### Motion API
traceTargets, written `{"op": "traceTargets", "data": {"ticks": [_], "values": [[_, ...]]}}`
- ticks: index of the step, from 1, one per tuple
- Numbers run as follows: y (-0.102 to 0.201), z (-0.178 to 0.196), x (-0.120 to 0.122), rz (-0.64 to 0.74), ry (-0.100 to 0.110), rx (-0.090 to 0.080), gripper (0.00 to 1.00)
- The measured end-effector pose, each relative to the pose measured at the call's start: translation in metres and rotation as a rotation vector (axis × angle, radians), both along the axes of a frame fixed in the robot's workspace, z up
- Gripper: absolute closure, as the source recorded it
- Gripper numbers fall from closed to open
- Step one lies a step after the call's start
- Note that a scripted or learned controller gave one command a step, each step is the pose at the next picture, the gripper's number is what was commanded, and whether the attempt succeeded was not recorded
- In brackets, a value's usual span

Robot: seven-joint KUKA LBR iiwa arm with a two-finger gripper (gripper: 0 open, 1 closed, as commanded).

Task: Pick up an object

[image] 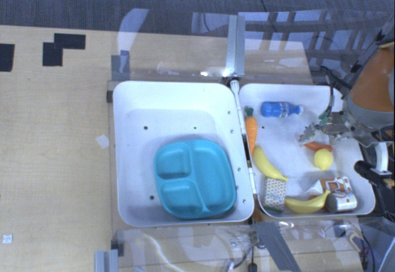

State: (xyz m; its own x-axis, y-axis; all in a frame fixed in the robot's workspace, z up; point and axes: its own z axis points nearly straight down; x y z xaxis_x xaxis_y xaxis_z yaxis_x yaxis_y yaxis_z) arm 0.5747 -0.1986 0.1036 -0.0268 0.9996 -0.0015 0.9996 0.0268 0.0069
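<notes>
Just below the claw (pixel 313 135) in the right bin (pixel 290 93), a lemon (pixel 323 159) sits beside an orange piece (pixel 319 147); whether the claw is wide or narrow, I cannot tell.

Grey arm (pixel 370 110), orange band above wrist, dark cables, metallic gripper (pixel 316 131)
</notes>
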Motion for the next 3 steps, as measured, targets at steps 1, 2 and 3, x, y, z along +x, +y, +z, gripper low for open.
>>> {"op": "traceTargets", "data": {"ticks": [1, 2, 3], "values": [[0.0, 0.012, 0.002, 0.002, -0.006, -0.001, 1.0], [0.033, 0.109, 0.01, -0.17, 0.0, 0.001, 1.0], [0.004, 0.067, -0.006, -0.024, 0.003, 0.0, 1.0]]}}
